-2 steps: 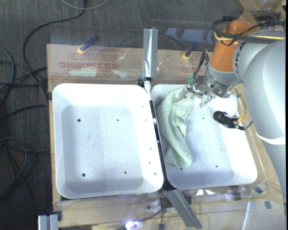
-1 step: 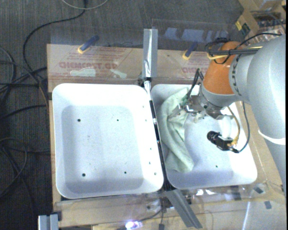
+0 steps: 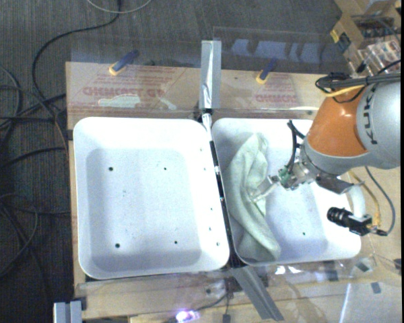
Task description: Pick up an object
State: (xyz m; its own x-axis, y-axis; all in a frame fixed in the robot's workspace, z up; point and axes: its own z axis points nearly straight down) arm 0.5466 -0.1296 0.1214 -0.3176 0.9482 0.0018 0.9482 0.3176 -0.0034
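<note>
Along the near edge of the bench, a metal frame (image 3: 256,288) and clear plastic strips are seen below the two white bins. In the right bin (image 3: 316,241) a pale green cloth (image 3: 250,194) is laid lengthwise against the left wall, bunched and folded, running from near the front corner up toward the back. The cloth is judged to be light, soft and limp, so it would sag and trail when lifted; a raised fold near its middle or upper part is judged the best place to be pinched, since flat parts could slip out of a shallow grip. The gripper (image 3: 283,178) is seen low over the bin, just beside the cloth's right edge, below the orange band of the arm (image 3: 343,136); whether the jaws are released or clenched cannot be told, and no cloth is seen between them. Open floor is left to the right of the cloth, while the wall shared with the left bin (image 3: 148,194) is close on the other side. Farther back, two clamps (image 3: 124,62) are seen on the board.
</note>
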